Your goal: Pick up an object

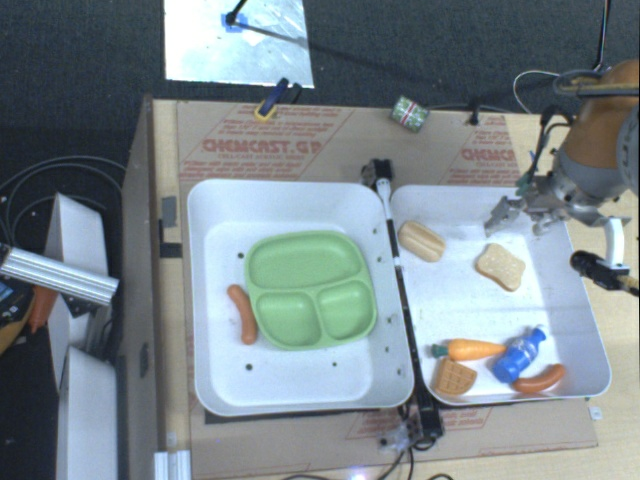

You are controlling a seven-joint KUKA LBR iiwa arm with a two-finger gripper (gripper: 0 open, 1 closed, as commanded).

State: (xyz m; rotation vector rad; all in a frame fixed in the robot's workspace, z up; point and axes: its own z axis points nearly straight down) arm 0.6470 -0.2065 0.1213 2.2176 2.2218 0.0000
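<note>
While the fingers (pixel 516 212) hang open and empty, the left bin (pixel 215 218) holds a green tray (pixel 310 288) and sausage (pixel 242 313)

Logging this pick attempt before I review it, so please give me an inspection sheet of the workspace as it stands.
Surface: bench covered with printed cardboard, bearing the left bin and right bin side by side.
Job's things: right bin holds a bread roll, bread slice, carrot, waffle, blue bottle and sausage; left bin holds a green divided plate and a second sausage beside it.
Clutter: small green can and a yellow-and-blue clip on the cardboard.
Grippers: pincer above the right bin's far right corner, holding nothing.
Cables: black loops left of the bench.
Surroundings: dark carpet, shiny sheet beyond the bench.
</note>
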